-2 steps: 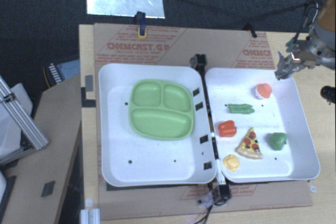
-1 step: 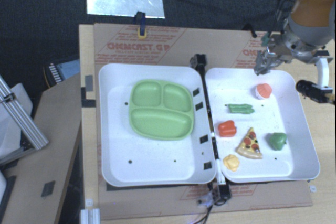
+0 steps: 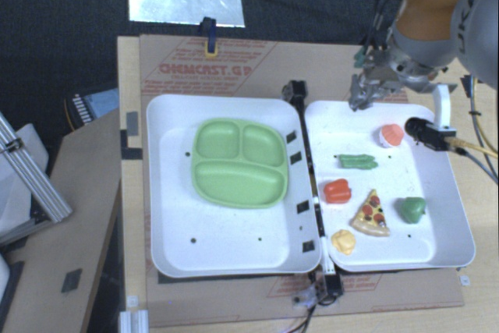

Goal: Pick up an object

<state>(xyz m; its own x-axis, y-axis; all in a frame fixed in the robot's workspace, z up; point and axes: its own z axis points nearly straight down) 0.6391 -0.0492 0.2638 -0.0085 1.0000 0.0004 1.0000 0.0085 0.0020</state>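
The right bin [image 3: 444, 191] holds several toy foods. A pink-and-white piece [image 3: 391, 135] lies near its far side, and a green pod [image 3: 357, 161] lies in front of that. Further forward are a red piece [image 3: 337, 191], a pizza slice [image 3: 372, 214], a green pepper [image 3: 412, 208] and a yellow piece [image 3: 343, 242]. My gripper [image 3: 363, 97] hangs over the far left corner of this bin, up and left of the pink-and-white piece. Nothing is visibly between its tips.
The left bin [image 3: 168, 191] carries a green divided plate [image 3: 238, 162]. A black divider [image 3: 306, 168] with clips runs between the bins. A black cylinder on a white bracket [image 3: 427, 132] juts over the right bin's far right. Cardboard lies under both bins.
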